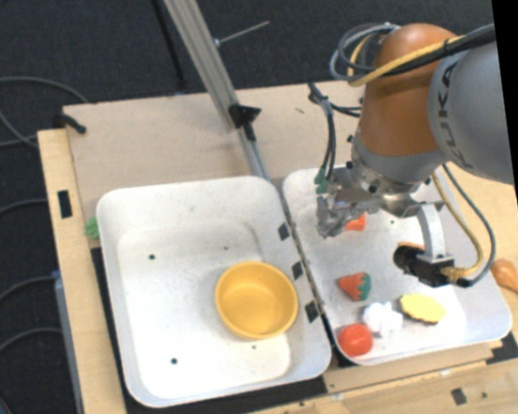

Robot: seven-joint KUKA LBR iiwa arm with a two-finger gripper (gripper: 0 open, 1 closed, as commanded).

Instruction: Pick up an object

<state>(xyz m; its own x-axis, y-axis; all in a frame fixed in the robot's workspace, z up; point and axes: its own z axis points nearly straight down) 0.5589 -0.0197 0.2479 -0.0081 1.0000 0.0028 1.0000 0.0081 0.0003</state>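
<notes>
Sitting in the right bin are a few small toys. A red and green strawberry lies near the middle of that bin. Close to the bin's front edge sits a red ball, and a small white lump is touching it on the right. Just beside the lump, toward the bin's right side, lies a flat yellow piece. A little orange-red thing peeks out near the back of the bin, right under the gripper. It is partly hidden, so what it is stays hard to tell.

The gripper hangs low over the back left part of the right bin, close to the wall between the two bins. Its metal tip is blurry and dark, and one cannot tell if it is apart or together, or if it has the orange-red thing. The grey arm with its orange band reaches in from the right side. A black part with cables hangs off the arm above the bin's right half.

The left bin holds a yellow bowl, standing upright near its front right corner. Both bins rest side by side on a brown bench. An orange thing lies on the bench just past the right bin's right edge. A silver pole rises from the back of the bench.
</notes>
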